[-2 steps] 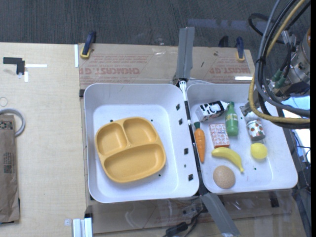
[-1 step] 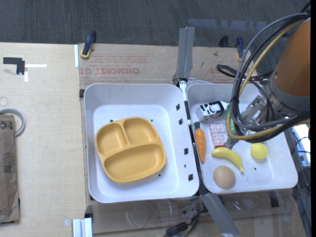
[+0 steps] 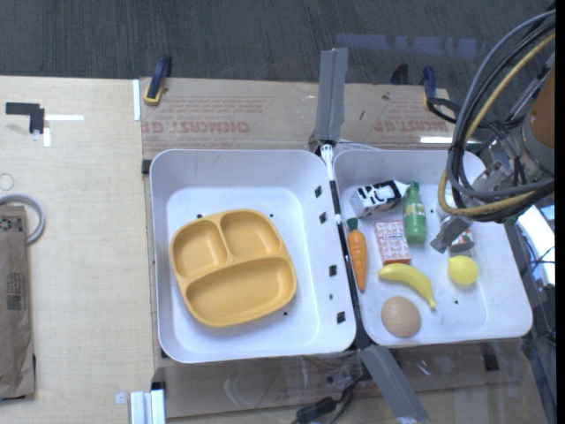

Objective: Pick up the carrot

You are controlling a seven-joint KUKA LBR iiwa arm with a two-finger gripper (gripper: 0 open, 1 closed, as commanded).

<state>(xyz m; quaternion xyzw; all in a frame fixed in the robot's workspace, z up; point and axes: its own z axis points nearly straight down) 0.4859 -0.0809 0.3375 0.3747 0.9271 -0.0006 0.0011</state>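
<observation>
Along the lower edge of the right-hand shallow white bin [image 3: 508, 321], a tan egg-shaped piece [image 3: 401, 316] sits just below a curved yellow banana [image 3: 409, 281], with a round yellow lemon [image 3: 463, 270] to their right. The slim orange carrot with a green top [image 3: 357, 256] lies hard against that bin's left wall, long axis running up the frame, green end uppermost, open floor to its right. Higher up stand a red-and-white carton [image 3: 392, 241], a green bottle [image 3: 414, 212] and a black-and-white carton [image 3: 378, 198]. The grey two-finger gripper [image 3: 452, 234] hovers above the lemon; its grip cannot be judged. The left-hand white bin [image 3: 177, 179] holds a yellow three-part plastic plate [image 3: 233, 266].
</observation>
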